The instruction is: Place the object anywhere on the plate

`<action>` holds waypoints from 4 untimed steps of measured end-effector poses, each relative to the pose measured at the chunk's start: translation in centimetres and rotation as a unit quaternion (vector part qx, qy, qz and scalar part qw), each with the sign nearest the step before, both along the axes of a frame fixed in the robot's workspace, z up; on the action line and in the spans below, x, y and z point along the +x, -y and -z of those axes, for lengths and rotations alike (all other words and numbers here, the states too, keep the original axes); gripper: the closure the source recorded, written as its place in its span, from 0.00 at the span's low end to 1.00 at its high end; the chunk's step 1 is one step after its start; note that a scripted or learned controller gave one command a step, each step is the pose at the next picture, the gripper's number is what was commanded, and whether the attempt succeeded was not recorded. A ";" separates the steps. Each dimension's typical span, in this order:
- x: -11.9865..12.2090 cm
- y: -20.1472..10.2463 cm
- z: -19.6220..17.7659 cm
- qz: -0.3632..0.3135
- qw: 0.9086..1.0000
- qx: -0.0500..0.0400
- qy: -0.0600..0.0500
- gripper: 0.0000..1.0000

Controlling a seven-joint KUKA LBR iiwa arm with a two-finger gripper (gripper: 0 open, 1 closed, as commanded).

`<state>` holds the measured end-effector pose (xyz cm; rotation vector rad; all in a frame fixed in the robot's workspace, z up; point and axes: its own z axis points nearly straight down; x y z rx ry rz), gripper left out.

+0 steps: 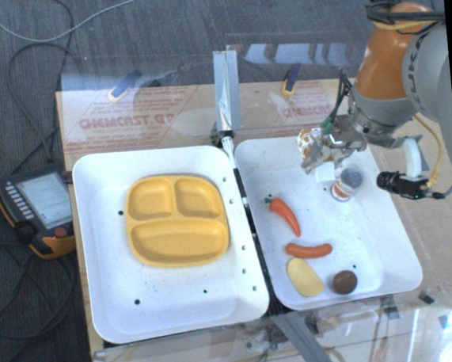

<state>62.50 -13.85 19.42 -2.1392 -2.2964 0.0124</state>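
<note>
My gripper (324,149) hangs over the top of the right bin (394,275). I cannot tell what state it is in from here.

The closest toy is the carrot (285,215). It lies toward seven o'clock from my gripper, near the wall between the bins. It is orange-red and thin, with a tiny green top. Its long side runs from eleven o'clock down to five o'clock.

The yellow plate (177,220) sits in the left bin (111,307), off at nine o'clock from the carrot. I think I should go down to the carrot first.
</note>
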 end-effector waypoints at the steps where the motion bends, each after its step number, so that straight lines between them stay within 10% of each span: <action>1: 3.7 -9.3 1.9 -0.046 0.999 0.002 -0.014 1.00; 4: 1.8 -14.2 0.6 -0.126 0.992 -0.013 0.007 1.00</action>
